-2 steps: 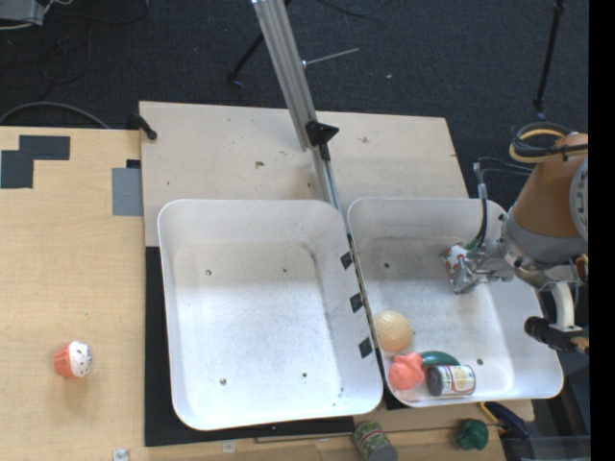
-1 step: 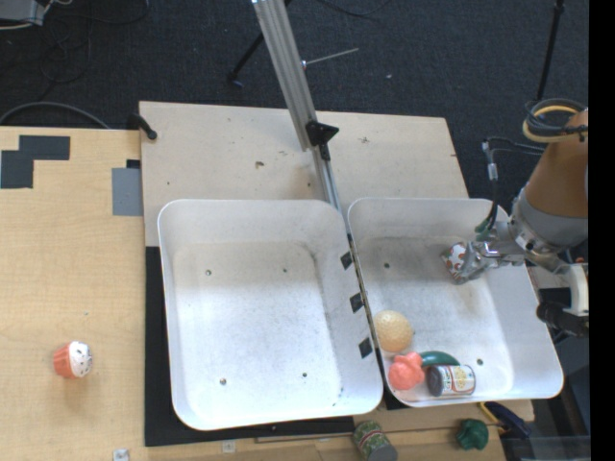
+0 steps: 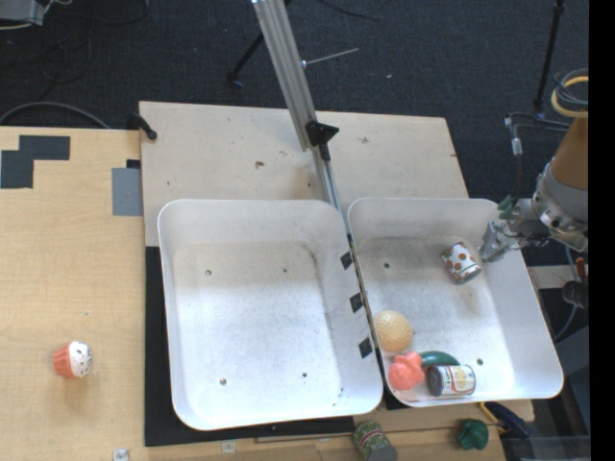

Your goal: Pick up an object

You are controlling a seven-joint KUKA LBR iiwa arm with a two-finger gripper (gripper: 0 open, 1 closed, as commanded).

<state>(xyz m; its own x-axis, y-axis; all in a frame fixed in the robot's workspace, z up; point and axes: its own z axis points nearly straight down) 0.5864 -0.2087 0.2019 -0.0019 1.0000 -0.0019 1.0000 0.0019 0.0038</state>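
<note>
1. Camera view: pale bench (image 3: pixel 240 152) on dark floor; left bin (image 3: pixel 255 315) bare white.
2. Right bin (image 3: pixel 514 353): small can (image 3: pixel 461 262) upper right, tan ball (image 3: pixel 393 330), pink toy (image 3: pixel 405 372), dark jar (image 3: pixel 451 380) lower edge; open floor mid-bin.
3. Gripper (image 3: pixel 500 236) at right rim, just beside small can, apart; finger opening cannot tell, nothing seen held.
</note>
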